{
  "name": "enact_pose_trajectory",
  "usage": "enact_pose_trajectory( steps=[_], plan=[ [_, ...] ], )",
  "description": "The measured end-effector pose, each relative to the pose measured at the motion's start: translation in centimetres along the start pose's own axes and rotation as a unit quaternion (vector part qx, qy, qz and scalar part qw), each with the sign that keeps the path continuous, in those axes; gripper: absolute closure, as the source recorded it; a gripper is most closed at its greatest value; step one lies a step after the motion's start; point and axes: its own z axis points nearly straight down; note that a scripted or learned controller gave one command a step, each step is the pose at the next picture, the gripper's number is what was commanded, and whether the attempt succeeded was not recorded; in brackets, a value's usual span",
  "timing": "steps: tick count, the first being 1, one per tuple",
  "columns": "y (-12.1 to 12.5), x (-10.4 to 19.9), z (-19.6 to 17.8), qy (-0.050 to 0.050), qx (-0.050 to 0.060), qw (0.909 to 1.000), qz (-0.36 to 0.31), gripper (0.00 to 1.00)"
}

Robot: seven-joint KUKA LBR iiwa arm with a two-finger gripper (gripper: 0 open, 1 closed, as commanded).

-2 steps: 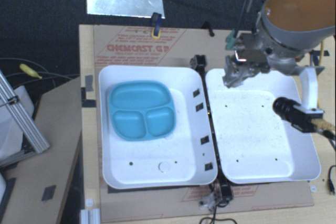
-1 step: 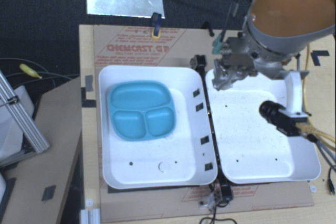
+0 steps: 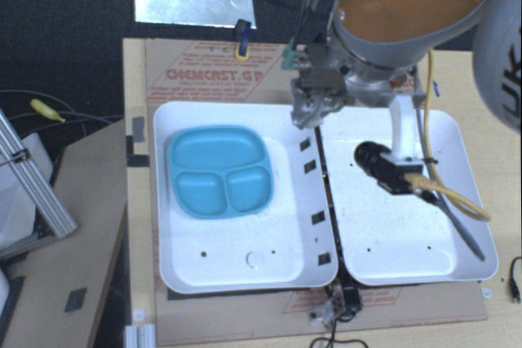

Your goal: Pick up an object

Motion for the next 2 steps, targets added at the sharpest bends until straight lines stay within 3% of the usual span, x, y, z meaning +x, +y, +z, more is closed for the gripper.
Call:
enact_pose_trajectory(
  steps=[1,2],
  plan=[
    [-2.2,3.8,2.8,0.000,0.001,1.0000,0.000,1.00],
    [-2.1,-4.1,-1.1,-0.001,-0.003,1.0000,0.007,1.00]
  ],
)
